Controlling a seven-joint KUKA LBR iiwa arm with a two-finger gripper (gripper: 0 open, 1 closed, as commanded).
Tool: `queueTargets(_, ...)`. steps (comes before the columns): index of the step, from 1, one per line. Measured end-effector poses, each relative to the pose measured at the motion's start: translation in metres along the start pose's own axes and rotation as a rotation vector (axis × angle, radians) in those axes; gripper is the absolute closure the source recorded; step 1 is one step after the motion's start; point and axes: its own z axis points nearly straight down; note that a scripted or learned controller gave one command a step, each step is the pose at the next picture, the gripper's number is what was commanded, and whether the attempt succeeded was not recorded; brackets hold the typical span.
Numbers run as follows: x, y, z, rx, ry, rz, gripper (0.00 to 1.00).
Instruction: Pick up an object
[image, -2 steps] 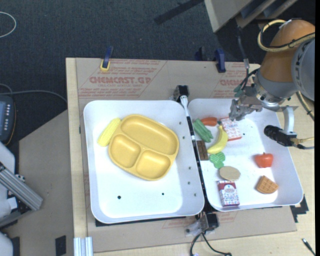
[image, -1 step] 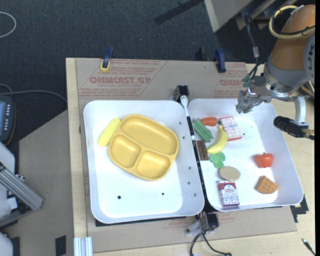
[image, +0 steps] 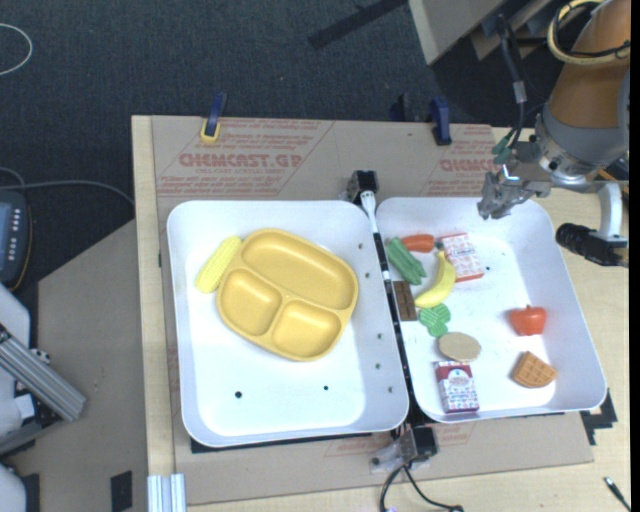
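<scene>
See the gripper (image: 497, 203) poised above the far rim of the right bin (image: 572, 300), near its middle, at the end of the grey arm (image: 580, 120) reaching in from the right. Cannot tell its state, spread or pressed together, at this size. See nothing caught in it.

Find the pickable things scattered in that same bin, all lying on its floor. Near the left wall: a green pepper (image: 405, 258) lying aslant, just beside a banana (image: 438, 280). Beyond those, a small red piece (image: 419, 242) and a red-and-white carton (image: 463, 256) touching the banana's far end. Below the banana, a green lump (image: 435, 320), then a tan round biscuit (image: 459, 347), then a red-and-white box (image: 456, 388) at the near edge. Toward the right side, well apart from the rest: a tomato (image: 528, 320) and a waffle wedge (image: 532, 371).

Find in the left bin (image: 200, 400) a yellow divided plate (image: 285, 293), with a corn cob (image: 218, 263) touching its left rim.
</scene>
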Motion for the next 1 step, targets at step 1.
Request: queueTargets(1,0.0606,0.0029,-0.0079,0.002,0.003,-0.006,1.00)
